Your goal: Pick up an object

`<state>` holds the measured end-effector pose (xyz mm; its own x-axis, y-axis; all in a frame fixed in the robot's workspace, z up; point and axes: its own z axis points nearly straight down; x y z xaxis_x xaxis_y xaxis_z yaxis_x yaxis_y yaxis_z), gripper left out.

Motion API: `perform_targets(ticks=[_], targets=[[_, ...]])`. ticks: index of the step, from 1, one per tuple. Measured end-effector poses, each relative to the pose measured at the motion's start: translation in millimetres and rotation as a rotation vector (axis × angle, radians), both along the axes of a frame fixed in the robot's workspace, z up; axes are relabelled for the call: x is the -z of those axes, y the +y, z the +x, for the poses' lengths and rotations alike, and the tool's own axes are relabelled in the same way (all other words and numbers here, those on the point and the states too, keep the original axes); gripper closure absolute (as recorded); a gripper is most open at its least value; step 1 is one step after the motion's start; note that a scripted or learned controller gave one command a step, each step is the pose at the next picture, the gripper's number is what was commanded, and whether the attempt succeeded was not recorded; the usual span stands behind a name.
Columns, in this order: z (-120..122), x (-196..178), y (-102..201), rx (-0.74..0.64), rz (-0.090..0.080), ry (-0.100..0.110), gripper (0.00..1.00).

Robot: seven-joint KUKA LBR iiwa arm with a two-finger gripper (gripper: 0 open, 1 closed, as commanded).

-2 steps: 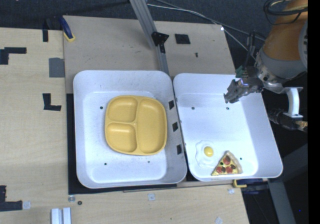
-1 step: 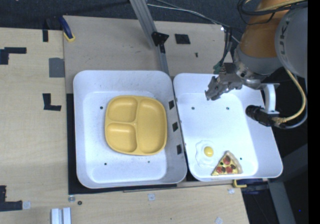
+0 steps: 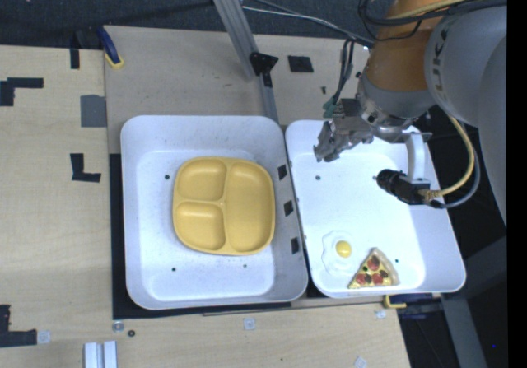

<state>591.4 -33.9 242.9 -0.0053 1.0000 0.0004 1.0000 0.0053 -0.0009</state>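
1. Pale wooden worktop (image 3: 49, 193) is seen carrying two shallow white bins side by side, with dark tape marks on its bare part.
2. Left bin (image 3: 140, 152) holds a yellow divided plate (image 3: 223, 205), well apart from the jaws.
3. Right bin (image 3: 428, 251) holds a toy fried egg (image 3: 338, 251) and a toy pizza slice (image 3: 375, 269), lying just beside each other near its front edge.
4. The jaws (image 3: 328, 148) are held above the far end of the right bin, with both toys well in front of them.
5. Nothing is seen between the jaws; whether they are released or clenched cannot be told.
6. The task is judged barely begun: no object is lifted, and the approach, grip and raise are left.
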Motion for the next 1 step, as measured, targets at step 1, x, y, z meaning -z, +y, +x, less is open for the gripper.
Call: perform_targets(ticks=[1], targets=[[-9.3,9.7,51.3,0.000,0.000,0.002,1.00]])
